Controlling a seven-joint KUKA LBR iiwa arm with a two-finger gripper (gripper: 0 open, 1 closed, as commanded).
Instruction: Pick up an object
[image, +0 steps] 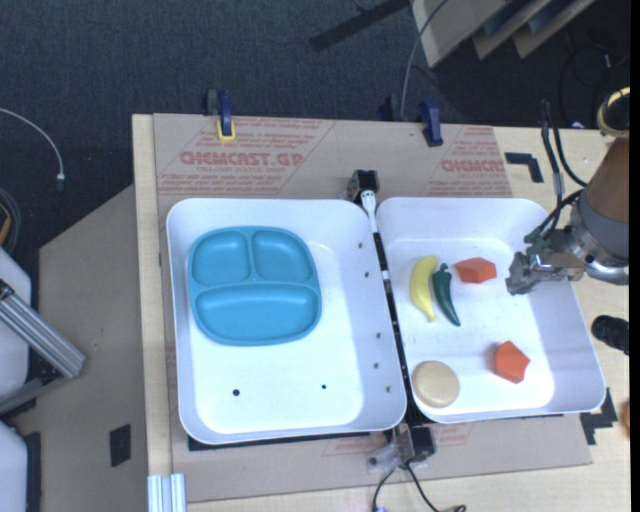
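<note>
In the right bin (560, 395) lie a yellow banana (424, 286), a dark green pepper (445, 295) against it, an orange-red block (476, 270), a second red block (511, 361) and a round beige bun (436, 383). My gripper (525, 272) hovers at the bin's right side, just right of the orange-red block, with nothing visibly between its fingers.
The left bin (345, 390) holds a blue divided plate (256, 285). A black clip (364, 185) sits at the top of the seam between the bins. Blue clamps (430, 120) hold the cardboard base at the back edge.
</note>
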